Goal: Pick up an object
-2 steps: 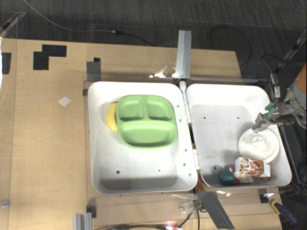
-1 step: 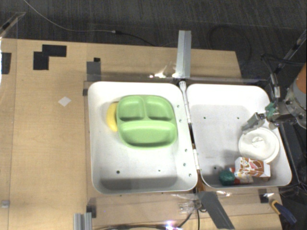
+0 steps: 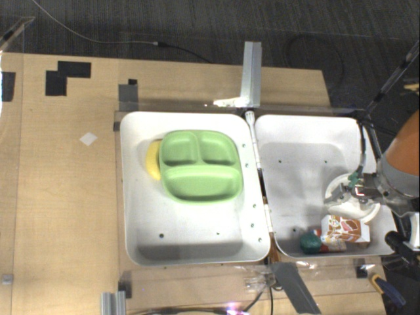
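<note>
In the left bin (image 3: 138, 195) lies a green divided plate (image 3: 199, 165) with a yellow object (image 3: 152, 161) peeking out from under its left edge. Along the front of the right bin (image 3: 295, 149) lie a small orange-and-white carton (image 3: 345, 231) and a dark green object (image 3: 310, 243) just left of it. My gripper (image 3: 349, 192) hangs low at the right side of the right bin, just above and behind the carton. I see nothing between its fingers.
A metal post (image 3: 252, 71) stands behind the seam between the bins. A dark cable (image 3: 371, 143) runs along the right bin's right wall. The arm's grey and orange wrist (image 3: 403, 156) fills the right edge. The wooden bench (image 3: 59, 195) spreads to the left.
</note>
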Controlling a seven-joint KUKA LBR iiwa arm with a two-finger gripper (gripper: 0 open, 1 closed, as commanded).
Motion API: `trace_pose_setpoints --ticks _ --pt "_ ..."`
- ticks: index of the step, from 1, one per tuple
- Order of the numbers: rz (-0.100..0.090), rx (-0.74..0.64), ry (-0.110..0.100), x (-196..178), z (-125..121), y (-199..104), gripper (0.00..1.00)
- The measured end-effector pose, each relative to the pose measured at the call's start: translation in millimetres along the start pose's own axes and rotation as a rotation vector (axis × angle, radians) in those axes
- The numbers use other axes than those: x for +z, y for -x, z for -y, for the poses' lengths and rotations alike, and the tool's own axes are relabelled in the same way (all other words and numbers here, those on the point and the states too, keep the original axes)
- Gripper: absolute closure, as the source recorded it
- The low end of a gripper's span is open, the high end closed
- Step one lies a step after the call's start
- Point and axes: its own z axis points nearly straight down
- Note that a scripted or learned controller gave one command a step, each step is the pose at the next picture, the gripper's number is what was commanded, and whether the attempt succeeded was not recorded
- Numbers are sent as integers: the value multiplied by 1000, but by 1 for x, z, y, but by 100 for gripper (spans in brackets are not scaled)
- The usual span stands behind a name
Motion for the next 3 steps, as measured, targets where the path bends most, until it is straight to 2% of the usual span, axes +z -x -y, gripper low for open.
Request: trace_pose_setpoints --ticks 1,2,3 --pt "5 -174 22 50 -37 -58 0" --pt "5 -174 22 50 -37 -58 0" --pt "2 -272 11 55 -42 -92 0"
